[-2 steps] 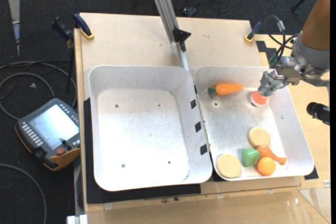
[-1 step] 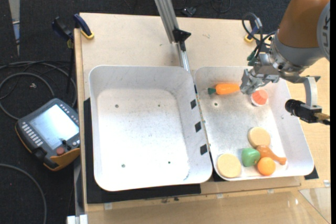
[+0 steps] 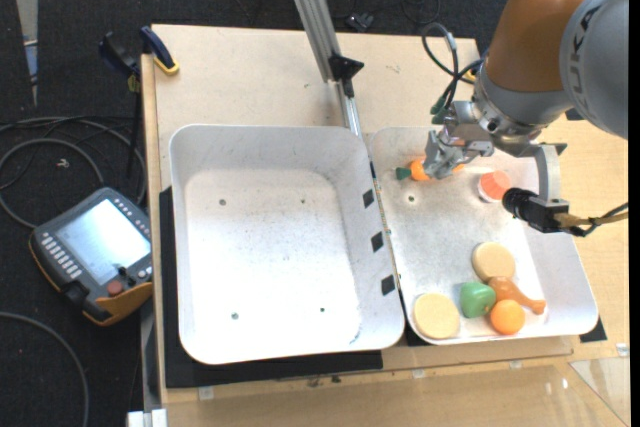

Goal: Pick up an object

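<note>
My gripper [image 3: 438, 165] hangs over the far left part of the right bin [image 3: 575, 300], its tips right at a small orange carrot-like toy [image 3: 419, 171] with a green end [image 3: 402, 173]. The toy lies just under the fingertips and partly behind them. A pink-red round piece [image 3: 492, 185] lies to the gripper's right. At the bin's near end sit two tan round discs [image 3: 436, 314] [image 3: 493, 261], a green block [image 3: 477, 297], an orange ball [image 3: 507, 317] and an orange drumstick-shaped piece [image 3: 518, 294].
The left bin [image 3: 200, 165] stands beside the right one, with a metal pole [image 3: 310, 0] rising behind their shared edge. A teach pendant [image 3: 95, 255] lies on the floor at the left. A black camera unit [image 3: 535, 207] juts from the wrist.
</note>
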`<state>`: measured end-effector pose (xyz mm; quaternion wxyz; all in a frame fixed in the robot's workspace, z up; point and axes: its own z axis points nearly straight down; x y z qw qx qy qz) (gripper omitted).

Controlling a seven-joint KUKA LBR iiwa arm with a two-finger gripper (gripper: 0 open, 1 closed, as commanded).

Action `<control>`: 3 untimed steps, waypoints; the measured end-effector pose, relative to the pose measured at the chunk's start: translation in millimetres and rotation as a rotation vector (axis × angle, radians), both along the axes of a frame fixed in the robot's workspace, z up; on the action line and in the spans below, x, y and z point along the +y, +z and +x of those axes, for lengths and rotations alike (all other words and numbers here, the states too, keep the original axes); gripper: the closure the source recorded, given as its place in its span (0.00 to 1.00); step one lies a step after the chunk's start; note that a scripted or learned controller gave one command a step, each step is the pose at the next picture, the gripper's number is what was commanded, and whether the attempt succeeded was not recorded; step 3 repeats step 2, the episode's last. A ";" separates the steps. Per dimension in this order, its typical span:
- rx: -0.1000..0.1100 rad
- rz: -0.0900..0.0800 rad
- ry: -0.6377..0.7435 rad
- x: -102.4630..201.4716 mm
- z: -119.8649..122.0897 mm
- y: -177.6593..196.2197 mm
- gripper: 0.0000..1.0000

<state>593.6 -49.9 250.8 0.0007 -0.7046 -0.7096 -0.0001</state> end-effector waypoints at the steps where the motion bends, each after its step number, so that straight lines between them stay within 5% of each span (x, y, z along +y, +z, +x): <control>1: -0.002 0.000 0.001 53.1 6.3 5.6 1.00; 2: -0.002 0.001 0.002 117.0 13.4 -2.1 1.00; 3: -0.002 0.001 0.002 117.0 13.4 -2.1 1.00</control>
